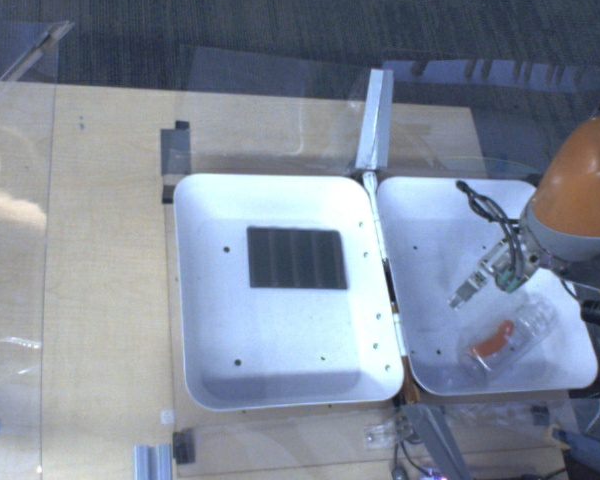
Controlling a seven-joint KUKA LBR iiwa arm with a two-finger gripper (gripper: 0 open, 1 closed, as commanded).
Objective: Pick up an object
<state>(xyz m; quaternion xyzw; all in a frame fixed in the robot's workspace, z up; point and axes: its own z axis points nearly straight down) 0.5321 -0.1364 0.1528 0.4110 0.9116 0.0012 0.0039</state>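
White bins side by side on a pale wooden desk [100, 298]; arm over the right bin.

Camera view: left bin [205, 368] carries a dark ribbed rectangular mat [296, 258] near its centre, lying flat. Right bin [420, 218] holds a clear plastic object with a red-orange piece inside [500, 340], lying toward that bin's near right corner, on the bin floor. Arm [580, 193], grey with orange band, enters from the desk's right edge. Tool [472, 290] hangs tilted over the middle of the right bin, tip pointing toward the bin's near left, just beside the clear object but apart from it. Nothing seen between its fingers; apart or together, cannot tell at this resolution. Black cable loops above the wrist.
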